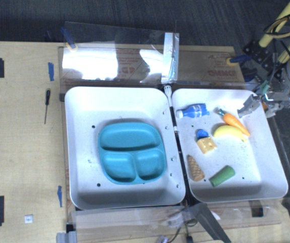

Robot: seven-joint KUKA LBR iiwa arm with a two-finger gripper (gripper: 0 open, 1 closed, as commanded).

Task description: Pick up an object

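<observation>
Gripper [249,107]: right bin [271,151] far-right corner; jaw state cannot tell.
Carrot [234,122]: just left of gripper, long axis diagonal.

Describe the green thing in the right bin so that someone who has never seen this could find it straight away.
Start at the right bin, the one holding several small items. Go to its near edge, beside the brown cone-shaped piece. The green cylinder lies there tilted, the only green item in the bin.
</observation>
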